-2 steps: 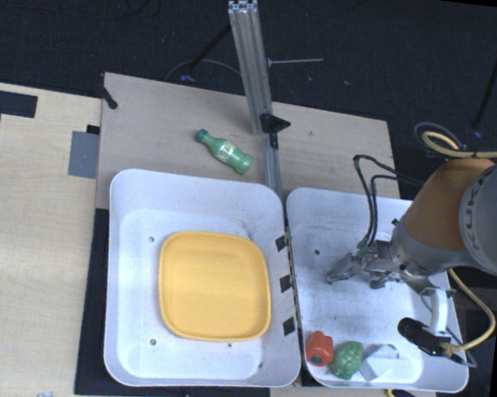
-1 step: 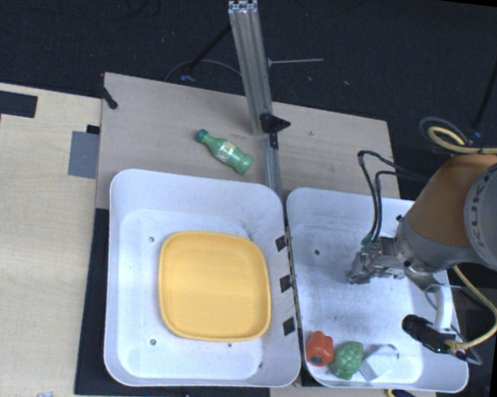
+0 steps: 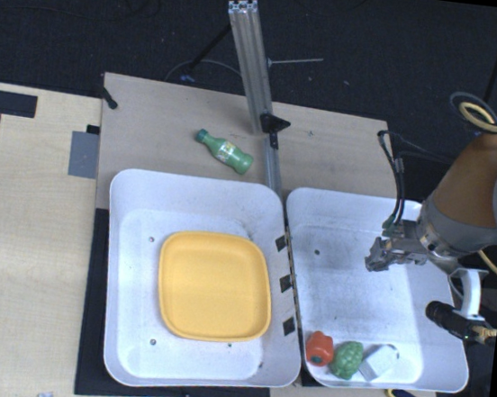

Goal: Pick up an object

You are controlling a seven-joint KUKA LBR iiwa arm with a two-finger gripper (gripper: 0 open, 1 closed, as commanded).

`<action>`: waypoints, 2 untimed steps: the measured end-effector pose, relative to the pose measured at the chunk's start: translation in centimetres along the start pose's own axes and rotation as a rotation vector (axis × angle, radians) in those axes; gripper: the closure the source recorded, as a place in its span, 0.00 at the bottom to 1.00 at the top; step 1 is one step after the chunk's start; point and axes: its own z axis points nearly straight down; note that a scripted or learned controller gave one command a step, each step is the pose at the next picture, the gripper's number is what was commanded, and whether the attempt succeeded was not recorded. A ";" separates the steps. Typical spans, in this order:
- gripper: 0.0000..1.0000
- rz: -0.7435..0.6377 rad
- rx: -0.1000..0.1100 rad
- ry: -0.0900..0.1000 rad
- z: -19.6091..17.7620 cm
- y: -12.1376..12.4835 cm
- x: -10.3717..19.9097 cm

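Red pepper (image 3: 320, 348) lies well apart from fingers (image 3: 384, 259)

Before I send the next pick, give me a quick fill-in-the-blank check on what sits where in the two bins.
1. The yellow plate lies in the ____ bin.
2. The red pepper touches a ____ vegetable in the right bin.
3. The green bottle lies on the ____, outside both bins.
4. The gripper hangs over the ____ bin.

Missing words: left; green; bench; right

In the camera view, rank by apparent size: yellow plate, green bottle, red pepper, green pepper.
1. yellow plate, clearly largest.
2. green bottle.
3. red pepper and green pepper look about alike; no ranking between them.
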 end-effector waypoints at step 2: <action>1.00 0.000 0.002 0.000 -9.4 -0.5 0.1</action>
